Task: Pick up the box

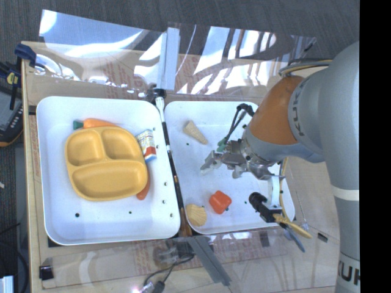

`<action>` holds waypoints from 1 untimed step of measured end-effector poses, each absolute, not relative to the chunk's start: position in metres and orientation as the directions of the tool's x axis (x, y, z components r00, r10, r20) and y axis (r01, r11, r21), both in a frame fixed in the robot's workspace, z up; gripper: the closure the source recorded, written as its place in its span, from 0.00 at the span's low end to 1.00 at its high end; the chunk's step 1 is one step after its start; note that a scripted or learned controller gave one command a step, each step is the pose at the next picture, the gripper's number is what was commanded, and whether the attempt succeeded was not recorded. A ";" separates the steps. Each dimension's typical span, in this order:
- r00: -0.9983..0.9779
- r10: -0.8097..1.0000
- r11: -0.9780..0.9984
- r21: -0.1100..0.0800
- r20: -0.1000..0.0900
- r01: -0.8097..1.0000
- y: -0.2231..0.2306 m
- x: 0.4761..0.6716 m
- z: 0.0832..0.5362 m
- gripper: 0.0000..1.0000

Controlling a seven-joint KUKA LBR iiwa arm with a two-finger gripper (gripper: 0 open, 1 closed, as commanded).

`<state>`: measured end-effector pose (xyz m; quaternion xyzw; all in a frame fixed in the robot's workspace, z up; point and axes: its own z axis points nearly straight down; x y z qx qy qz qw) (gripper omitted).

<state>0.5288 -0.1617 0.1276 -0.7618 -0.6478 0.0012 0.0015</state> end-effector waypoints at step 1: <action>0.454 0.891 -0.454 -0.001 -0.002 0.891 -0.206 0.513 0.213 0.00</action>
